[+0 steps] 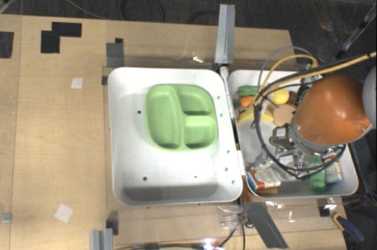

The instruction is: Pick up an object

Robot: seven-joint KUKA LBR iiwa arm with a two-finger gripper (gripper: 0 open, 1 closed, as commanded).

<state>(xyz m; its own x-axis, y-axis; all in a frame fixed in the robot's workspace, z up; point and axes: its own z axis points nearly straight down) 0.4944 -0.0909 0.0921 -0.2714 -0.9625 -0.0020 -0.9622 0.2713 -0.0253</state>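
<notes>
The arm's orange band (330, 110) hangs over the right bin (351, 184), and the gripper (294, 160) below it reaches down into the bin's near half, wrapped in cables. Several small objects lie in that bin: a yellow piece (281, 96), a tan round piece (284, 114), an orange and green item (246, 99) at the far left corner, a small printed carton (263, 178) at the near left, and a green object (318, 181) by the near edge. The wrist hides the fingertips and whatever lies under them.
The left bin (126, 125) holds a light green divided tray (180, 115). A metal divider post (225, 36) stands between the bins at the back. Black and yellow cables (277, 66) loop over the right bin. Wooden bench top (53, 142) extends to the left.
</notes>
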